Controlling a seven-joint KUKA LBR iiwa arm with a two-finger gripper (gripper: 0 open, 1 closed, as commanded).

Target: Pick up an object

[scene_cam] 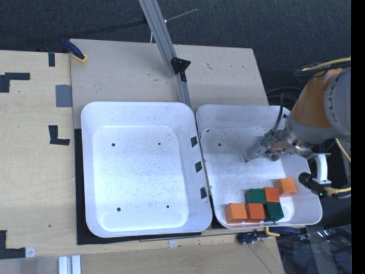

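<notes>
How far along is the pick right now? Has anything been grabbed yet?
Done: the gripper is over the right bin. In hand: nothing visible; whether its fingers are closed cannot be told. Left: the whole pick. The orange and green blocks lie clustered at the bin's near edge, apart from the gripper.

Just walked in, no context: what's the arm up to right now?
The KUKA arm reaches in from the right over the right bin, with its gripper low above the bin's bare middle. The blocks sit apart from it, clustered in that bin's near corner: orange blocks and green blocks. I see nothing between the jaws, so no pick yet. The left bin sits alongside.
</notes>
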